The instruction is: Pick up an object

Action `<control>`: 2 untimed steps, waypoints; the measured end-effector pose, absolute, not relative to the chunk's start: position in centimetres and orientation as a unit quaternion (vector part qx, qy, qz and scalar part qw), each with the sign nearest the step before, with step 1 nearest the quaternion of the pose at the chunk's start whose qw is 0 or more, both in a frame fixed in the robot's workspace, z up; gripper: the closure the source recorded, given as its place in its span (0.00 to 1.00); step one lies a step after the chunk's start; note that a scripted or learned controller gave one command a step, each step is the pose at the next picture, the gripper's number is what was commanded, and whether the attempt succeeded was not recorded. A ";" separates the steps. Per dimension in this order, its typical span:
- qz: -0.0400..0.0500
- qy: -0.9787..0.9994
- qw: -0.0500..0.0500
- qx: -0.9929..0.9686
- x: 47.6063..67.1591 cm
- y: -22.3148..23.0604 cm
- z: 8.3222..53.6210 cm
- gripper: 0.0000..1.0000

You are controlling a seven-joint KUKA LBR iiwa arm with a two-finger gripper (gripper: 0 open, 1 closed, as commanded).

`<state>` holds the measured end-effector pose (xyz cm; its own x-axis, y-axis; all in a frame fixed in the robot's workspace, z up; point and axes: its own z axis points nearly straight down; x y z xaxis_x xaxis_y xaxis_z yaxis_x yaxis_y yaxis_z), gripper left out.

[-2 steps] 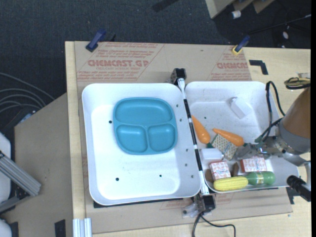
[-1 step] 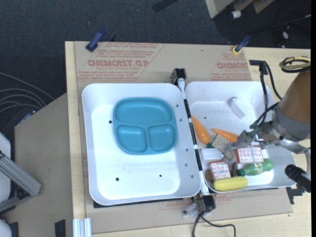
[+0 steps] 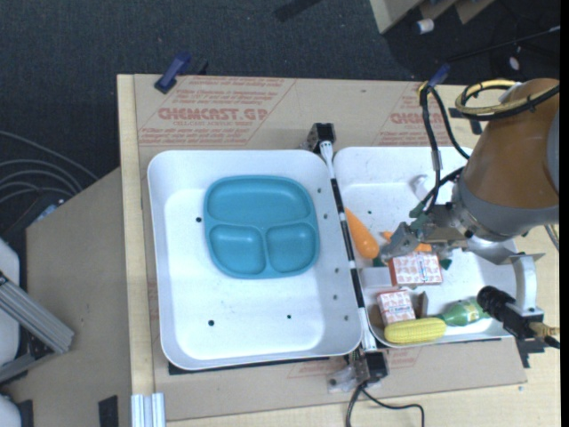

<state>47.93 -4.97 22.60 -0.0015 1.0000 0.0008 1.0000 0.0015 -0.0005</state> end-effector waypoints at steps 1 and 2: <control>0.000 -0.707 0.000 -0.707 47.9 -3.7 23.6 1.00; 0.000 -0.707 0.000 -0.707 47.9 -2.5 26.0 1.00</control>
